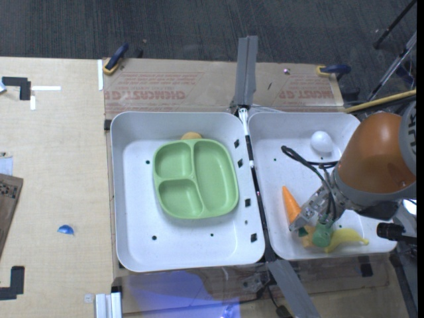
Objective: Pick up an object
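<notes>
Currently, the camera view looks down on a light wooden desk [53, 177] carrying two shallow white plastic bins side by side. The left bin [132, 197] holds a pale green three-compartment plate [196, 177], lying flat near the bin's centre; a small yellowish object [191, 136] shows just past the plate's far edge. The right bin [268, 197] holds a white ball [321, 141] near its far side, an orange carrot-shaped item [290, 204] toward its left, and a yellow banana-shaped item [348, 239] and a green item [322, 236] close together at its near side. The grey arm with its orange band [377, 154] reaches over the right bin from the right. The hand [310, 218] sits low among the carrot-shaped, green and banana-shaped items. Its opening cannot be determined, and no item is visibly between its parts.
</notes>
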